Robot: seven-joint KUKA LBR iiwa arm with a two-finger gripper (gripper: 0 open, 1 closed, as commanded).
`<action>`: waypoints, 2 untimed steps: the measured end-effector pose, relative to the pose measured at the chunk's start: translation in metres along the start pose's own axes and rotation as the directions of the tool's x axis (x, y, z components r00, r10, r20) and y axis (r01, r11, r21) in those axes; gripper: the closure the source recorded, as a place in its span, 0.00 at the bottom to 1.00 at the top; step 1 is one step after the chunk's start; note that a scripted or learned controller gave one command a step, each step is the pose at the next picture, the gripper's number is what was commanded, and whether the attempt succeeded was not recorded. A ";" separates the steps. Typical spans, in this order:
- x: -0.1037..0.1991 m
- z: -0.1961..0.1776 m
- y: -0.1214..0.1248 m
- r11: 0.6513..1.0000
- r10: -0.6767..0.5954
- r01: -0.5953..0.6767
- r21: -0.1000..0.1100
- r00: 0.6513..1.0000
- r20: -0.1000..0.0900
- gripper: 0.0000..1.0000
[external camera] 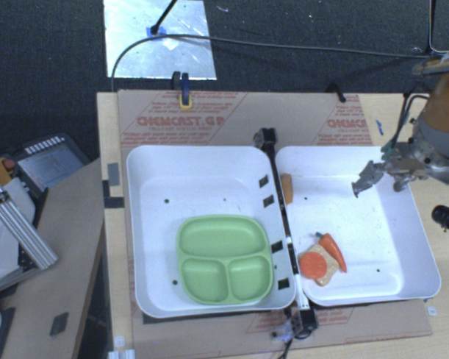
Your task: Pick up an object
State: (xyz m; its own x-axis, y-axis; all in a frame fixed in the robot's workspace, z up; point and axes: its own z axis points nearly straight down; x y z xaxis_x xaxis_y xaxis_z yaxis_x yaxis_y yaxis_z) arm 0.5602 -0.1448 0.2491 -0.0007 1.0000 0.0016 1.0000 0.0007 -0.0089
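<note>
One fixed overhead camera slants onto both bins (209, 157).

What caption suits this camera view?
Gripper hovers over the right bin above toy food; green divided plate fills the left bin.

A green divided plate (224, 257) lies in the left bin (148, 214); a foil sheet (159, 36) lies beyond the bench.

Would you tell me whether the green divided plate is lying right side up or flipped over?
Right side up: the green divided plate shows its three hollow compartments facing upward in the left bin.
</note>
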 end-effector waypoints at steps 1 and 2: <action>0.000 -0.006 0.002 1.000 -0.002 0.002 -0.010 1.000 0.002 0.00; 0.002 0.038 -0.003 1.000 -0.001 0.001 -0.007 1.000 0.001 0.00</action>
State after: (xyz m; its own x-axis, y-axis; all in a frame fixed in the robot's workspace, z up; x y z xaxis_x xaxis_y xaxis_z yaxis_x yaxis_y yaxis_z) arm 0.5569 -0.1425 0.2114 -0.0016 1.0000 0.0007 1.0000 0.0016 -0.0016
